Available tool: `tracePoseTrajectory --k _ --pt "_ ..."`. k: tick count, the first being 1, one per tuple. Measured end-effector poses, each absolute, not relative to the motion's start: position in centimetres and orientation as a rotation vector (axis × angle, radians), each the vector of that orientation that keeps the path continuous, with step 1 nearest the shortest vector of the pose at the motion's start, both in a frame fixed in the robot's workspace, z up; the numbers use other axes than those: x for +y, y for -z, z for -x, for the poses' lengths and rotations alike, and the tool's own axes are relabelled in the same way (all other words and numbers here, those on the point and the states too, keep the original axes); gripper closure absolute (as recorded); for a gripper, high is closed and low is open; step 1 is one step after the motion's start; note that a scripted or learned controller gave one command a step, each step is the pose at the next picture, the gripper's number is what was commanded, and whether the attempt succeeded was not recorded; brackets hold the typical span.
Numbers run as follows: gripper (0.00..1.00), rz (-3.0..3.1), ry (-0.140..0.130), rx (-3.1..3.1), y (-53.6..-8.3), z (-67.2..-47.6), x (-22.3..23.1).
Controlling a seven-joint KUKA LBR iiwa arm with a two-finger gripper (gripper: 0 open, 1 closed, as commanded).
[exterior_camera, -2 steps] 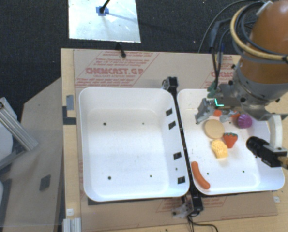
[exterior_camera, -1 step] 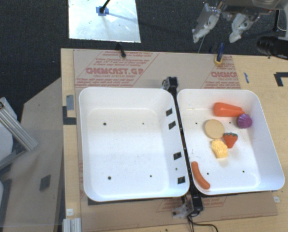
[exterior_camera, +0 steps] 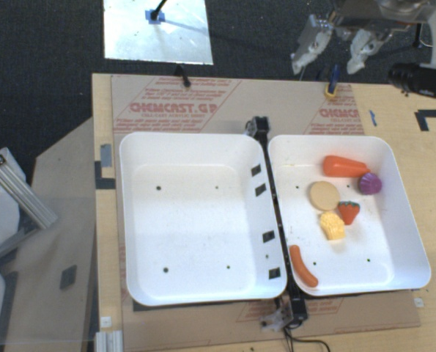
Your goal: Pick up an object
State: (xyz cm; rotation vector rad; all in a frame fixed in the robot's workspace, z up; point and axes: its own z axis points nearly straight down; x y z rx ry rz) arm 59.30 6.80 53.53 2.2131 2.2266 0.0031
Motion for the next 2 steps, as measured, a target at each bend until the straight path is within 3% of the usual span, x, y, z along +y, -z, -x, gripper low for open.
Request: tracePoseTrajectory --k 1,2 --pt "1.0 -2.204 -0.007 2.232 -54.73 -59.33 6.82" --pt "0.0 -2.204 -0.006 2.232 -54.66 -59.33 6.83"
